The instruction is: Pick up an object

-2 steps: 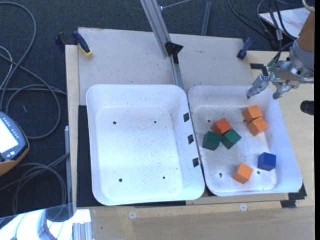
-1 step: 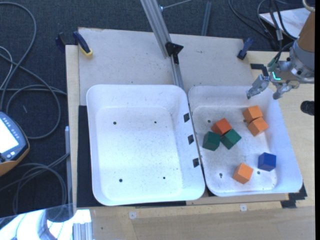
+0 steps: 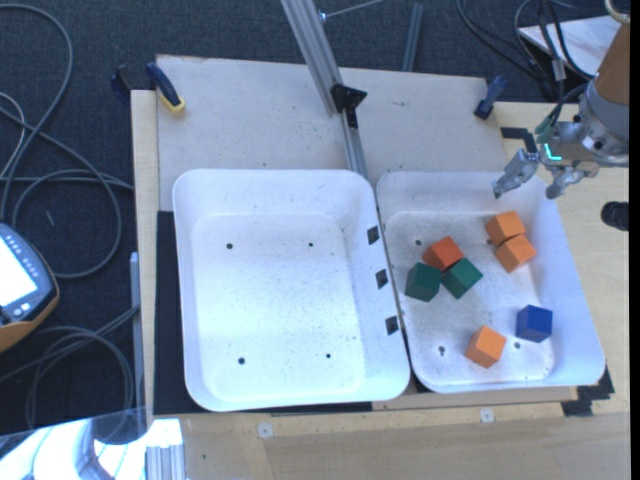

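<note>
gripper [image 3: 531, 175] above right bin [image 3: 570, 268] far rim | fingers spread, nothing between | orange blocks [image 3: 511, 240] just below, likely target

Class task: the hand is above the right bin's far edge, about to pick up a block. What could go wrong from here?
1. The two orange blocks nearest the hand touch, so it may nudge both.
2. The orange block and green blocks are clustered, leaving little finger room.
3. The blue block sits near the right bin's wall.

Grey arm [image 3: 607, 118], orange band above wrist, metallic end effector [image 3: 533, 179], small teal light
</note>
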`<state>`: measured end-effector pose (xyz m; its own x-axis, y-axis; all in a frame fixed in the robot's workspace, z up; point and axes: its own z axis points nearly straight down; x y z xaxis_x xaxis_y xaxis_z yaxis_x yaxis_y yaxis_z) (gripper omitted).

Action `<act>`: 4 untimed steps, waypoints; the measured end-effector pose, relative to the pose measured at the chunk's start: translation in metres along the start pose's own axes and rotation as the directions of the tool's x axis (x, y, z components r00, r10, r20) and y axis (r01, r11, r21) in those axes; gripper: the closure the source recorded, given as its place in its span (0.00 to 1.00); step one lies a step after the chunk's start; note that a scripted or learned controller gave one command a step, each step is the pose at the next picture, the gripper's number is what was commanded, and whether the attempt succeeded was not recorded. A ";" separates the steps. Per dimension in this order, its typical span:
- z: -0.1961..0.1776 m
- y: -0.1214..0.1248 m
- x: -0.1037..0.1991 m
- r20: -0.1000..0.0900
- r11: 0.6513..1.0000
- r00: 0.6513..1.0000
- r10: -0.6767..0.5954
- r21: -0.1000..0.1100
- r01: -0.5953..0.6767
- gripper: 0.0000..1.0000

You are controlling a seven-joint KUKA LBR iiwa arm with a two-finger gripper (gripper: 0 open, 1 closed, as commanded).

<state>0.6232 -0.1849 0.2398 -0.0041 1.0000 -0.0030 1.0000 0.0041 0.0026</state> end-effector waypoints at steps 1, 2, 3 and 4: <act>0.000 0.000 0.000 0.000 1.000 1.000 0.000 0.000 0.000 0.00; 0.000 0.000 0.000 0.000 1.000 1.000 0.000 0.000 0.000 0.00; 0.000 0.000 0.000 0.000 1.000 1.000 0.000 0.000 0.000 0.00; 0.052 -0.050 0.019 -0.007 1.000 1.000 0.005 0.011 -0.005 0.00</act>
<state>0.5733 -0.1666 0.1872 0.0013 1.0000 0.0037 1.0000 -0.0013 -0.0088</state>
